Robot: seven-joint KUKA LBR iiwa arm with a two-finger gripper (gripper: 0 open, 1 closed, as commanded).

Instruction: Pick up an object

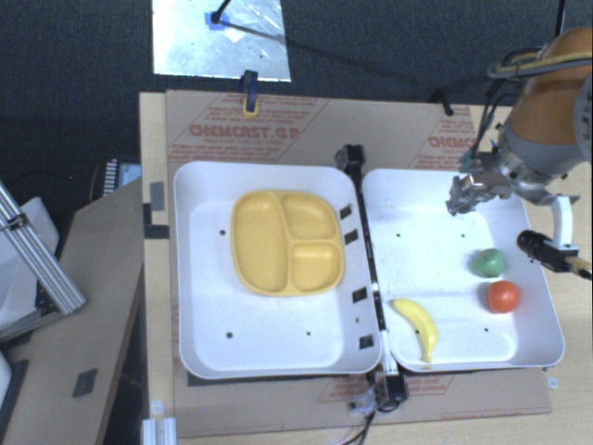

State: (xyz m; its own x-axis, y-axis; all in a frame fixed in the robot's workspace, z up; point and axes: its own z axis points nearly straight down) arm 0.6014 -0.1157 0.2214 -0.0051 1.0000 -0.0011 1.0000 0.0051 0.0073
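Claw hangs over the back of the right bin; can't tell how far open it is, nothing visible in it. Green ball, orange ball and banana lie loose nearer the front of that bin. Yellow divided plate sits in the left bin.

A yellow banana, a green ball and an orange ball lie in the right bin.
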